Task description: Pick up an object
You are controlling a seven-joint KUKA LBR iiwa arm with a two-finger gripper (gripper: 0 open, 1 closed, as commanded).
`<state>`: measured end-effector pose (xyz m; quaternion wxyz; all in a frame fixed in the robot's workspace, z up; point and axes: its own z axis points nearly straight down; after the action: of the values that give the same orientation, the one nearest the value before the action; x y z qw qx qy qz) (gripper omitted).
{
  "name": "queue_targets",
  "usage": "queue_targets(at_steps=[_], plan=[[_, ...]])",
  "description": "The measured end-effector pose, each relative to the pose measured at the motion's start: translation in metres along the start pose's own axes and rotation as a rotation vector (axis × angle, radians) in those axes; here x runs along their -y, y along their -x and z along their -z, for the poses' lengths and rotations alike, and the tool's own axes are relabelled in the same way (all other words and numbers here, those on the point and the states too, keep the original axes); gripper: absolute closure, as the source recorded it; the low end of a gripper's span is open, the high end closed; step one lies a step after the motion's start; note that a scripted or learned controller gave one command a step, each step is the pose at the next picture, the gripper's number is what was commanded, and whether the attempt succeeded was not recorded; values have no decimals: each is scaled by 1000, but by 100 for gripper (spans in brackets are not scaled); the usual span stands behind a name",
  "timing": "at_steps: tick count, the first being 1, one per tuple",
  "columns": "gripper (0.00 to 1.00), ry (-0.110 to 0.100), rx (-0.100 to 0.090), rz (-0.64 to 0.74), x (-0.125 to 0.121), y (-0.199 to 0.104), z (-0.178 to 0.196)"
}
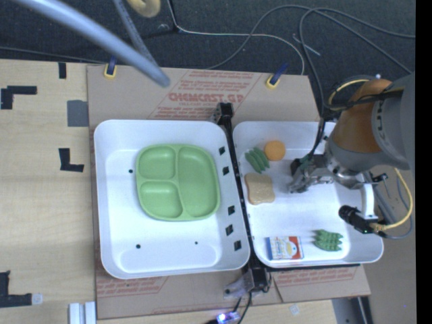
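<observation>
Where the arm (368, 130) reaches in from three o'clock, we see its gripper (302, 179) low over the right bin (304, 235), near that bin's middle. The fingers are small and dark against the white floor, and we cannot tell whether they are spread or closed; nothing shows plainly between them.

Around the gripper lie the loose objects. An orange ball (274, 149) sits at about eleven o'clock from it, well apart, with a green leafy piece (257, 159) just beside the ball at its eight o'clock. A tan bread slice (260, 188) lies at nine o'clock from the gripper, near but not touching it, close to the divider between the bins. At six o'clock, by the bin's near wall, a small white carton (283, 248) with blue and red print lies flat, and a second green piece (328, 239) rests at four o'clock from the gripper, just beside the carton.

In the left bin (115, 201) a green divided plate (178, 181) sits near the centre. Both bins rest on the worktop (40, 201).
</observation>
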<state>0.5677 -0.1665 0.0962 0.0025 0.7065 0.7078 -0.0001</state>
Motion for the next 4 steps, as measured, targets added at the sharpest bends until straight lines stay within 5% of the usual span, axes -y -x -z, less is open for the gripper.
queue_targets(at_steps=[3,4], plan=[[100,1,-2,-1,-4,9,151],[100,-4,-4,4,-12,-50,139]])
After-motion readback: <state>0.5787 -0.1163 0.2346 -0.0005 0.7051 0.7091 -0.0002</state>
